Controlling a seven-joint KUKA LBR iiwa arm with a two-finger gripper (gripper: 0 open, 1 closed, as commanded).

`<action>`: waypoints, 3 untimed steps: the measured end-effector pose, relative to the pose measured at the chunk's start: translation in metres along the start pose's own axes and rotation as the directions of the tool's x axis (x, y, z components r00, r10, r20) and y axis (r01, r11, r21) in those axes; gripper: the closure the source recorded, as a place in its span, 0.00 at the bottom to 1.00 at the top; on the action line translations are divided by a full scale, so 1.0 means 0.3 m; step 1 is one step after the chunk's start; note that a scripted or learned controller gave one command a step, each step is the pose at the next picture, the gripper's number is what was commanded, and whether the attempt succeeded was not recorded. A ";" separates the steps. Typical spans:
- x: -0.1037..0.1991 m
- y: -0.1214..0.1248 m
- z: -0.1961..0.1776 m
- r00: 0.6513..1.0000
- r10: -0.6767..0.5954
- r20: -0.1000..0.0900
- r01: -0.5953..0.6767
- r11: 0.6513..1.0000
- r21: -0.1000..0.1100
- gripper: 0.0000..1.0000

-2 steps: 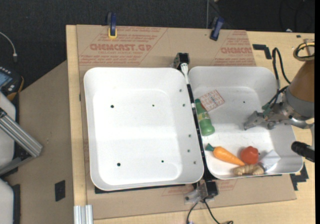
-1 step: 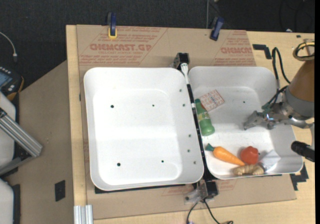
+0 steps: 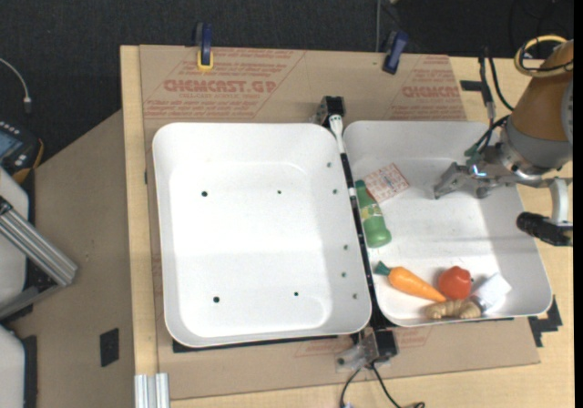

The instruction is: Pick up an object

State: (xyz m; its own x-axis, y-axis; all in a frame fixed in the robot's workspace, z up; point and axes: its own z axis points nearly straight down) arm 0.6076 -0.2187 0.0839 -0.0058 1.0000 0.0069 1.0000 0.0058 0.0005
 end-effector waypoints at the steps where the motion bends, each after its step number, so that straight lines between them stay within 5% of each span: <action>1: -0.009 -0.003 -0.041 1.000 0.000 0.007 0.000 1.000 -0.004 1.00; 2: 0.218 0.215 -0.291 1.000 -0.003 0.007 0.004 1.000 -0.013 1.00; 3: 0.372 0.205 -0.530 1.000 0.000 0.008 0.000 1.000 -0.010 1.00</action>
